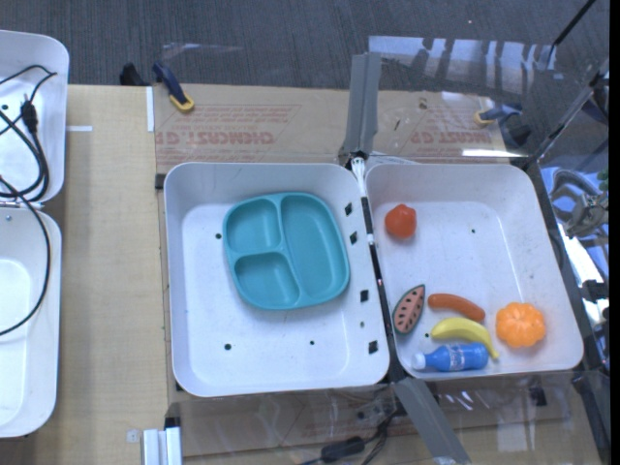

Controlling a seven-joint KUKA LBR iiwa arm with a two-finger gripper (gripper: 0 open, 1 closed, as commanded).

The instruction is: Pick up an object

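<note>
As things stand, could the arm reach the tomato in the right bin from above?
Probably yes. The tomato sits alone near the back left corner of the right bin, well apart from the banana, sausage and orange. Nothing lies over it; the nearby bin wall could crowd the fingers.

Bright, even overhead light washes both white bins (184, 289), leaving only faint shadows. Glare streaks the clear panel (455, 61) at the top right. Focus is slightly soft throughout.
</note>
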